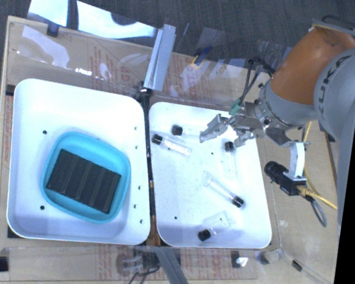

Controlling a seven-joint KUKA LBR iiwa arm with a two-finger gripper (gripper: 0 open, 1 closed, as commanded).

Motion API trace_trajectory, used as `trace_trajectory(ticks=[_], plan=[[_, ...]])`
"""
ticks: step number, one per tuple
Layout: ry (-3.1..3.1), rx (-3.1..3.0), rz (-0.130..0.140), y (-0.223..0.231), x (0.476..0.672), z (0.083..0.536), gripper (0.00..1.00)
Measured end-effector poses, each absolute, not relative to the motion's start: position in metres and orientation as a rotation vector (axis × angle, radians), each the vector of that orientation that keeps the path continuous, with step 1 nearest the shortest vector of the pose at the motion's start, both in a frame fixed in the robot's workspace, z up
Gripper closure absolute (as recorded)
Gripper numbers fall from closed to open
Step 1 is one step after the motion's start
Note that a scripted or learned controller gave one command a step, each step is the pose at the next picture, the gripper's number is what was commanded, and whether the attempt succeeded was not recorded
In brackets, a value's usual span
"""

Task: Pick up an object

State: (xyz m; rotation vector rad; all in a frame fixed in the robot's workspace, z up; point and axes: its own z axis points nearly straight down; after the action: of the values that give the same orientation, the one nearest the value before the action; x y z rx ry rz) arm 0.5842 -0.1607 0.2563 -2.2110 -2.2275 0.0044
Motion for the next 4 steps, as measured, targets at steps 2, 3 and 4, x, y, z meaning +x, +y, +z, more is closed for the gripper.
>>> trace_trajectory(ticks=[2,3,4], plan=[[-2.915,-1.168,0.000,-0.169,0.504,0.217,0.00],[-2.834,-1.352,0.000,-0.147,0.498,0.173,0.00],[-3.002,-0.934,0.000,-0.059,0.503,0.206,0.00]])
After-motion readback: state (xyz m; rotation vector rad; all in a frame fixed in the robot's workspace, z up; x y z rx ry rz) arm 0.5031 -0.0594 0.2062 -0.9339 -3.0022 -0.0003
